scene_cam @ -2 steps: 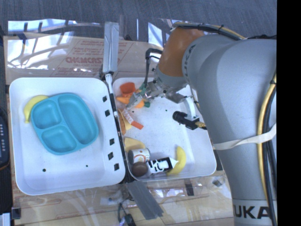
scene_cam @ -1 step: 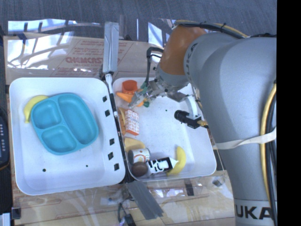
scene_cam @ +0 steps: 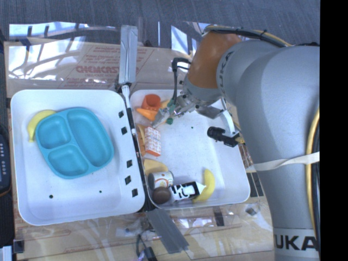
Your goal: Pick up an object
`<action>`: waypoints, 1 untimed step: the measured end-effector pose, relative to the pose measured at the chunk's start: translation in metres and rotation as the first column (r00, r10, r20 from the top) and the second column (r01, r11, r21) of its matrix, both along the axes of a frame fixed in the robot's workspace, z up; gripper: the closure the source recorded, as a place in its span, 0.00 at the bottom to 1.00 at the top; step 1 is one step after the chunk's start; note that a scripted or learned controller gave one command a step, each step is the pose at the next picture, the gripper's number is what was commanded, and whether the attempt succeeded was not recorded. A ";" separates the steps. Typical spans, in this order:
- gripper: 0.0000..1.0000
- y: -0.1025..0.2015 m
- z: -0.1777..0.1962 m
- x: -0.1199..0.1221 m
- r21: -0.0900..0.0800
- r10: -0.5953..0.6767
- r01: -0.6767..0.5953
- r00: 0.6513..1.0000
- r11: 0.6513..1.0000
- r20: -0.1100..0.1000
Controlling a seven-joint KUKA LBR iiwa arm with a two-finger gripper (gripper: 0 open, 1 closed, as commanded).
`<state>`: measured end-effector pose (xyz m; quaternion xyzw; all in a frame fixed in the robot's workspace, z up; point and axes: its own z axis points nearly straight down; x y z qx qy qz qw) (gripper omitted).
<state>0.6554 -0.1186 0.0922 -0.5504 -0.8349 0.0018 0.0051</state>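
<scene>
1. Left bin (scene_cam: 32,200): we see a blue tray (scene_cam: 75,141) and a banana (scene_cam: 36,122) tucked at its left edge.
2. Right bin (scene_cam: 228,167): the carrot (scene_cam: 147,113) lies just left of the gripper (scene_cam: 169,112), long axis pointing roughly at it.
3. Whether anything is gripped, we can't tell.
4. Room is tight: an orange cup (scene_cam: 153,100) and a packet (scene_cam: 152,141) crowd close against the wall.

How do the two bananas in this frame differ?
The left-bin banana lies partly tucked under the blue divided tray, at the bin's upper left; the right-bin banana lies in full view at the bottom edge, touching a black-and-white item. The left one looks paler. Both are yellow and curved.
</scene>
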 end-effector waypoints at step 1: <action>1.00 0.076 0.106 -0.033 -0.001 -0.046 0.046 0.999 0.999 0.020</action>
